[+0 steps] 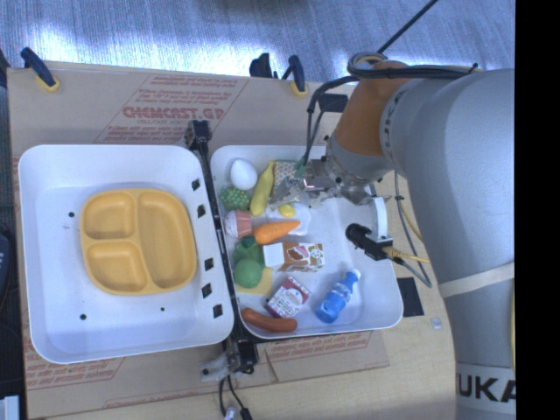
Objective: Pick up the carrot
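The orange carrot [276,231] lies on its side in the middle of the right bin [378,280], its tip pointing right. My gripper [297,191] hangs over the upper part of that bin, just above and slightly right of the carrot, among a patterned packet and a small yellow item. The grey arm with its orange band [363,121] comes in from the right and hides the bin's upper right corner.
Packed around the carrot are a white egg [243,175], a yellow banana [261,192], green vegetables [248,269], a brown carton [304,254], a blue bottle [338,296] and a sausage [269,322]. The left bin holds a yellow divided plate [138,239].
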Robot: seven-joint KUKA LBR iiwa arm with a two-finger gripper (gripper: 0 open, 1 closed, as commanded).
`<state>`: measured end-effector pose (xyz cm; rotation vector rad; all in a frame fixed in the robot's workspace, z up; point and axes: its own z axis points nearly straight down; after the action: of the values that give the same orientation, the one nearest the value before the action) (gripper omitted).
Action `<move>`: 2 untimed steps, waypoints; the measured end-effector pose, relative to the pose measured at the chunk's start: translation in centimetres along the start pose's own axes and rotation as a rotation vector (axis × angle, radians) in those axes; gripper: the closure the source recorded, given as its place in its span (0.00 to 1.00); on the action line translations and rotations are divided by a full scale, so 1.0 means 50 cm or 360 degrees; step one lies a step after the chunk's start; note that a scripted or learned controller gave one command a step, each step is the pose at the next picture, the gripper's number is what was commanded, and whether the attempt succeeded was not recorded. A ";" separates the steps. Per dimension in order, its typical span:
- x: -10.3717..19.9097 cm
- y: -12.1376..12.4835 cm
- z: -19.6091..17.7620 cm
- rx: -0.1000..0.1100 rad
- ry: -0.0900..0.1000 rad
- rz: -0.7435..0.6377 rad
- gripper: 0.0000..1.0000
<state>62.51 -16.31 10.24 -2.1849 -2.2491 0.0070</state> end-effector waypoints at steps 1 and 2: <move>0.111 -0.098 0.018 -0.0019 -0.0018 0.0204 0.00; 0.115 -0.097 -0.002 -0.0016 -0.0012 0.0197 1.00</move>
<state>57.49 -10.73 10.39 -2.3293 -2.1183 0.0049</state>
